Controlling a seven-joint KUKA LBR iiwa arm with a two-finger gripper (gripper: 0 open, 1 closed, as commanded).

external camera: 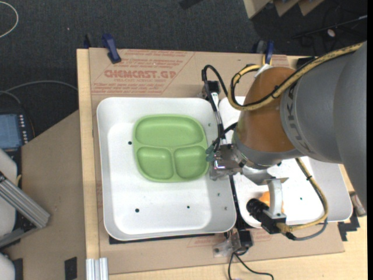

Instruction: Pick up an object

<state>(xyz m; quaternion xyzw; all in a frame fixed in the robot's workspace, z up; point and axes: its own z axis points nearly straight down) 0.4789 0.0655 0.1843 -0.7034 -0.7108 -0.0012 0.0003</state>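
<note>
A light green divided plate [170, 147] with three compartments lies in the left white bin [116, 174], toward its back right. My gripper [216, 160] hangs low at the plate's right rim, close to the wall between the two bins. The bulky grey arm with its orange band [265, 118] covers the gripper from above, so I cannot see whether it touches the rim. A small orange object [265, 198] peeks out from under the arm in the right bin [326, 206].
The arm covers most of the right bin. Black cables and a yellow cable loop around the wrist. Blue clamps hold the brown board at the back. Metal framing stands off the bench at the lower left.
</note>
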